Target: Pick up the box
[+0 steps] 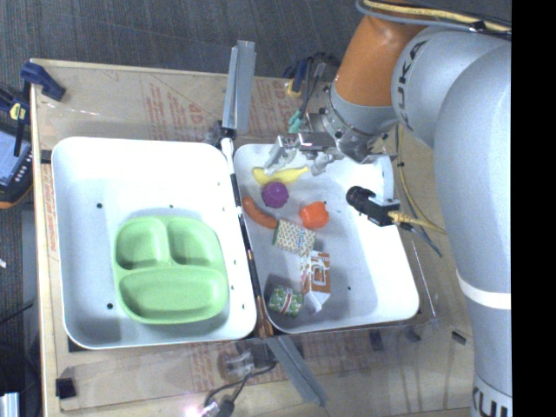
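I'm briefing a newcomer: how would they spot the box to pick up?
Look in the right bin, nearer its front edge. The box is the small white carton with orange-red print, lying just right of a green can; it is the only straight-edged carton there.

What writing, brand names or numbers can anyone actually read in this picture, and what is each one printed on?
"KUKA", partly cut off: on the grey robot arm, and again at its lower edge.
Red print on the cardboard sheet under the bins: too blurred to read.
Print on the box and the patterned packet in the right bin: too small to read.
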Controlling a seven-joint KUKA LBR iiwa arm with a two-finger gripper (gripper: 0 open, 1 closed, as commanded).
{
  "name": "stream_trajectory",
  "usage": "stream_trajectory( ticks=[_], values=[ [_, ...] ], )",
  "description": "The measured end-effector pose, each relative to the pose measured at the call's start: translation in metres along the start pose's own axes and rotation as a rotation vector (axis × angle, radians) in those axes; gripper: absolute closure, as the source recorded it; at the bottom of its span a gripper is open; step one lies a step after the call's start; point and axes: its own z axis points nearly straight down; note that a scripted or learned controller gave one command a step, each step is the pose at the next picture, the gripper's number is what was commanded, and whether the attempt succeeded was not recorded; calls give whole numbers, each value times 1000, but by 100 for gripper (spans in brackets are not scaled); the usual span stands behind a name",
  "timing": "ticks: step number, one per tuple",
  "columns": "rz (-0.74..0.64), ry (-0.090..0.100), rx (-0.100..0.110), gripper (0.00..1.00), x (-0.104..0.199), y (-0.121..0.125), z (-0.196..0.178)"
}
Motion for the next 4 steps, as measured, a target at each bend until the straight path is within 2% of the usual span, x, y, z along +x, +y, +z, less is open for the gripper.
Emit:
stream_trajectory(
  ticks=[1,2,3,4],
  values=[
    [58,-1,1,0,-10,-59,91],
    [7,-2,-10,0,-44,-66,136],
    [2,-6,-10,100,-45,-65,125],
    [191,0,-2,100,59,-56,20]
  ],
)
